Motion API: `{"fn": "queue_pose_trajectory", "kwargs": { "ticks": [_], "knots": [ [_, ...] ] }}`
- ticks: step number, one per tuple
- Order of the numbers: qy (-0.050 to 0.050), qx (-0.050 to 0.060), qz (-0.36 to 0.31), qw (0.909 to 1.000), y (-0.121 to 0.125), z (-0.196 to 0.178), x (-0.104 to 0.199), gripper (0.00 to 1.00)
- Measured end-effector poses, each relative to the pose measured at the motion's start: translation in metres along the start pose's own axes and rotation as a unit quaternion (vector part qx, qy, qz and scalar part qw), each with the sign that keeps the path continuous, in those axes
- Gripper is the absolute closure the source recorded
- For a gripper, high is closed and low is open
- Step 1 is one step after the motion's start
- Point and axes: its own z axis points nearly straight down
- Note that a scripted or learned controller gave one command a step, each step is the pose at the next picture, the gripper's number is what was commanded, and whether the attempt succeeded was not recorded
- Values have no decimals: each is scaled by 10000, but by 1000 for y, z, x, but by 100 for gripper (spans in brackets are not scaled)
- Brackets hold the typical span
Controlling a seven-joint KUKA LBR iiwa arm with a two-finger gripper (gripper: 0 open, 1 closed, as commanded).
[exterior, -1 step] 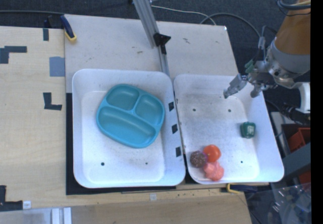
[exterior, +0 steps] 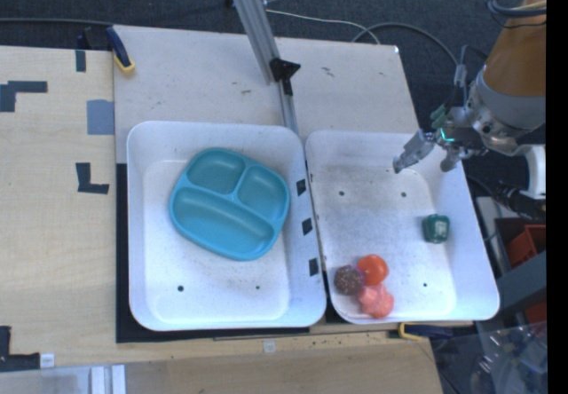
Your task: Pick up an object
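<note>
Gripper (exterior: 428, 153) hangs over the upper right corner of the right bin (exterior: 470, 232), at the frame's right edge. Two fingers visible, spread apart, nothing between them: open and empty.

Candidate objects, all in the right bin:
- small green object (exterior: 436, 228), alone near the bin's right wall, well below the gripper;
- red-orange ball (exterior: 374, 269), dark brownish lump (exterior: 348, 279) and pink piece (exterior: 377, 302), bunched together and touching at the bin's lower middle.

Left bin (exterior: 142, 206) holds a blue divided plate (exterior: 231, 203).

Judgement: all four look small and light, probably toy food; material too small to tell. The ball is round and likely slips from a pinch. The green object stands clear of neighbours, so it offers the cleanest grasp: straddle its narrow sides from above.
</note>
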Motion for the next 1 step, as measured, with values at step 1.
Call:
{"fn": "queue_pose_trajectory", "kwargs": {
  "ticks": [1],
  "knots": [
    [-2, 29, 10, 10000, -7, 57, -7, 0]
  ]
}}
